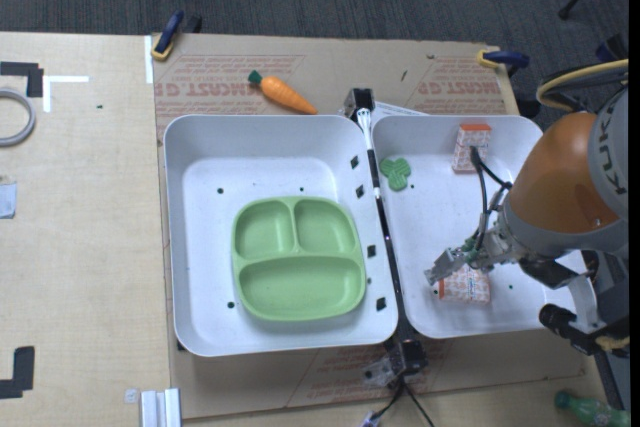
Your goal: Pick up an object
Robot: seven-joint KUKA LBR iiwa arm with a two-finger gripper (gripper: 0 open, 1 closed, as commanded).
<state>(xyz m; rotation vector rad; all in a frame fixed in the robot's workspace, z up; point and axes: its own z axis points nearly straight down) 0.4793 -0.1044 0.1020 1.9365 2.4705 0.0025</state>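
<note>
likely the gripper (450,265), its grasp impossible to tell, just nudges the carton (466,288) against the bin (440,320) wall and misses.

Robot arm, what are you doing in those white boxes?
The robot arm is reaching into the right bin, with its tool low over a small red and white carton. Another carton and a green toy lie farther back. The left bin holds a green divided plate. A toy carrot lies outside.
</note>
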